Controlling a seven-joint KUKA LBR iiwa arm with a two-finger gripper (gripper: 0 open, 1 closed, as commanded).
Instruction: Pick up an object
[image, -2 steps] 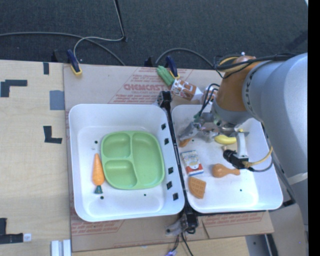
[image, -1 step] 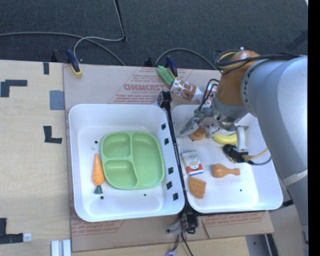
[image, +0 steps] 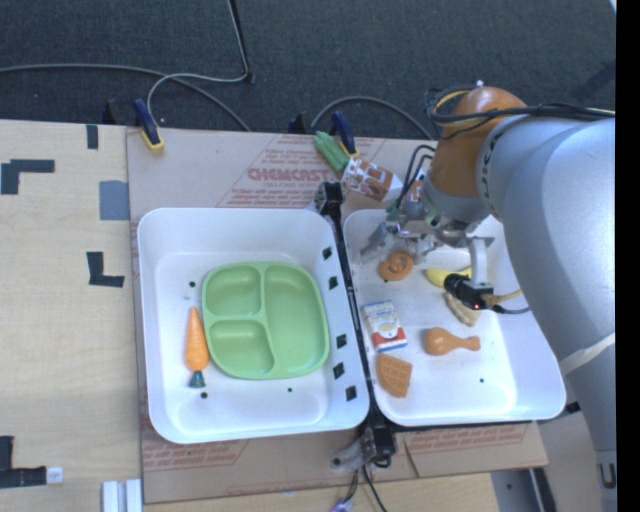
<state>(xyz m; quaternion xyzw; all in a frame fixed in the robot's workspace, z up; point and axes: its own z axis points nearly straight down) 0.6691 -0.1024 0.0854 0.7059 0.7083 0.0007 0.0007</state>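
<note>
My gripper (image: 400, 240) hangs over the back left part of the right bin (image: 520, 395), fingers apart and nothing between them. Just in front of it lies a round orange toy cookie (image: 397, 266), apart from the fingers. Further in this bin are a yellow banana (image: 441, 276), a brown bread piece (image: 463, 306), a drumstick (image: 450, 343), a small white carton (image: 383, 324) and an orange waffle (image: 394, 375). The left bin (image: 160, 300) holds a green divided plate (image: 266, 320) and an orange carrot (image: 196, 343).
The big grey arm (image: 560, 220) covers the right bin's far right side. A small printed box (image: 368, 180) and a green piece (image: 329, 150) lie on the cardboard behind the bins. Black clips (image: 342, 320) line the wall between the bins. Cables run along the back.
</note>
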